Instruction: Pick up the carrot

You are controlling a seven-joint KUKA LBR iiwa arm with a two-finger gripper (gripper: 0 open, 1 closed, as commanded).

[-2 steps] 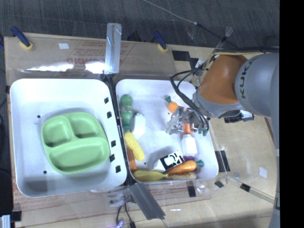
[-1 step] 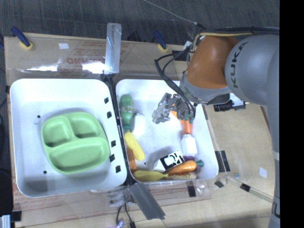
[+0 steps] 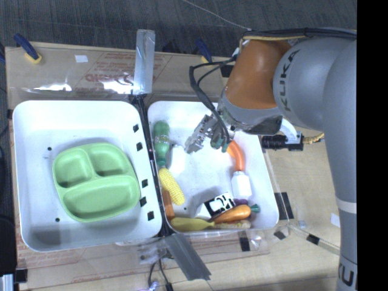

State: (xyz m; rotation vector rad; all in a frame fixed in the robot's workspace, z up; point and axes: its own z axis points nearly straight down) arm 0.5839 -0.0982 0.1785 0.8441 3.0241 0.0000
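The carrot (image 3: 233, 213), orange with a green tip at its right end, lies near the front wall of the right bin (image 3: 267, 168), beside a black-and-white item (image 3: 219, 204). My gripper (image 3: 205, 140) hangs over the upper middle of that bin, well behind the carrot and apart from it. Its fingers (image 3: 195, 141) stand open with nothing between them. A curved orange piece (image 3: 236, 154) lies just to the right of the gripper.
The right bin also holds a green bottle (image 3: 160, 137), a corn cob (image 3: 171, 187), a yellow banana (image 3: 191, 224), a white bottle (image 3: 241, 184) and an orange strip (image 3: 167, 204) by the left wall. A green divided plate (image 3: 96, 180) sits in the left bin (image 3: 24, 162).
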